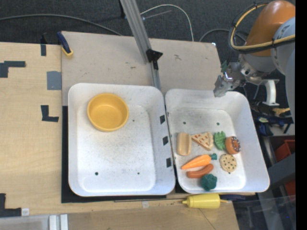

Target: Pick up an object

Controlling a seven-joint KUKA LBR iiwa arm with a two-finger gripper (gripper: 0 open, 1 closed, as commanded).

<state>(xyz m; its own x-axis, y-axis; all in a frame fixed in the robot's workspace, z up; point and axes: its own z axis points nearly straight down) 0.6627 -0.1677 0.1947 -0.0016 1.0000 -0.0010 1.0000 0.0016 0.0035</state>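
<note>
The arm waits at the approach step: nothing is picked yet, and its hand (223, 86) hangs over the far rim of the right bin (249, 128), up near the bin's back corner. How the hand is set cannot be told from here; it is small and blurred against the rim, and nothing shows in its grip.

The things to choose from lie in a cluster at the near end of the right bin, well apart from the hand and nearer the camera. There is a bread roll (183, 143), a pizza slice (203, 139) just beside it, a green leaf (219, 140), a burger (232, 144), a carrot (196, 162) with a sausage (199, 171) touching along its near side, a cookie (228, 163) and a broccoli (208, 181). The left bin (76, 138) holds a yellow bowl (108, 111). A mustard bottle (204, 201) lies on the worktop (105, 56) just outside the right bin's near rim.

The next move, as I judge it, calls for travel toward the cluster, then a descent onto one piece. The cookie or the roll looks easiest, each having some free space around it; the carrot and sausage lie so close that a grab could catch both or push one aside.
</note>
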